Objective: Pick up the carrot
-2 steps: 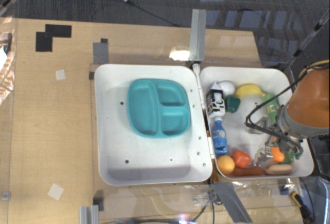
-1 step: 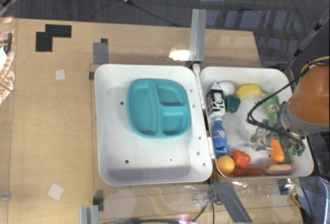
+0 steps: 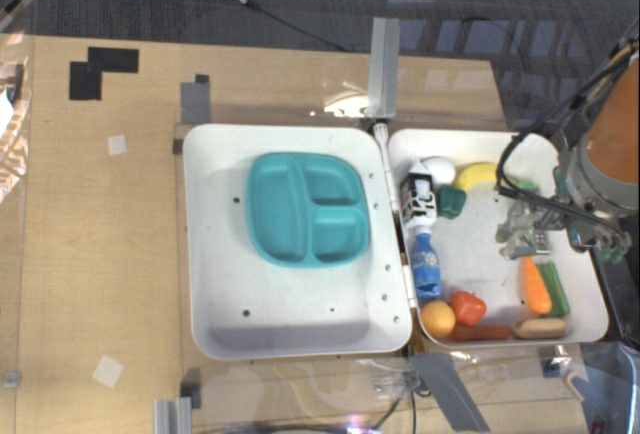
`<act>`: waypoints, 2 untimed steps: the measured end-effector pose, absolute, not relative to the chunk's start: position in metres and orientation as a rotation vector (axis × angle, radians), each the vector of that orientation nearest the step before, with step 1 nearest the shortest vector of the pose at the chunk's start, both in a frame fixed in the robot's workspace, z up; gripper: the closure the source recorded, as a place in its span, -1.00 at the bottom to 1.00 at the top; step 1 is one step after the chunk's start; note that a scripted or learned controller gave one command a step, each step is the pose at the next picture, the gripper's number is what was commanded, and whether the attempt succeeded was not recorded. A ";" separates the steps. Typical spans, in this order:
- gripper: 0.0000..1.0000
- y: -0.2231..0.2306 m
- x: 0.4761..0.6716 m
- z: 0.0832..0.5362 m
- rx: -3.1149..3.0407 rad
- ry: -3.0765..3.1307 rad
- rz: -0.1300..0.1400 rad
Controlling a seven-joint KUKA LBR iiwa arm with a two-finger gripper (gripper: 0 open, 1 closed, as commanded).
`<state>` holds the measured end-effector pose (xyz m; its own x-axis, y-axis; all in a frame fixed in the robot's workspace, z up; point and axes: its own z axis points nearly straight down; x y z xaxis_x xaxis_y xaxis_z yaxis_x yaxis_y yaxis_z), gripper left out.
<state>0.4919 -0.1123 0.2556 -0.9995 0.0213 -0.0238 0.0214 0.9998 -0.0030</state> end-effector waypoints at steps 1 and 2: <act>1.00 -0.176 0.493 0.091 -0.125 3.120 -0.008; 1.00 -0.162 0.499 0.113 0.141 3.127 -0.001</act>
<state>0.4985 -0.1619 0.1130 -0.9959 0.0899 -0.0110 0.0899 0.9960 -0.0003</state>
